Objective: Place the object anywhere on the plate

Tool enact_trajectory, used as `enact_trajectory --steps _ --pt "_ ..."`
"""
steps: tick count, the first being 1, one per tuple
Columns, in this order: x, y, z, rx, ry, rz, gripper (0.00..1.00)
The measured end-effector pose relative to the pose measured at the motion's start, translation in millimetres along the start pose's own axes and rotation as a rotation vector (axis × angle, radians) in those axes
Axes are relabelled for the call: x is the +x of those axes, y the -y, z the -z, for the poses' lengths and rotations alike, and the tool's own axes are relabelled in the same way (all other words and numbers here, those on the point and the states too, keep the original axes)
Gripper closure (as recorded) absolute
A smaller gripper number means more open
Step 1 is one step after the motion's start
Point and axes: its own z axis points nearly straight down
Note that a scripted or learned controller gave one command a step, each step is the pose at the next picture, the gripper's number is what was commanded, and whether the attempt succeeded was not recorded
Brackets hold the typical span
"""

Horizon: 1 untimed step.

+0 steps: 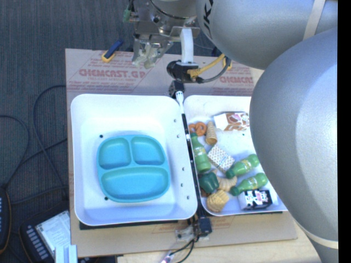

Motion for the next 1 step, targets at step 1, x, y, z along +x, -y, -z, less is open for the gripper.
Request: enact_trajectory --steps 1 --pt "0.2 -0.2 9.5 -0.001 0.001 0.001 1.00"
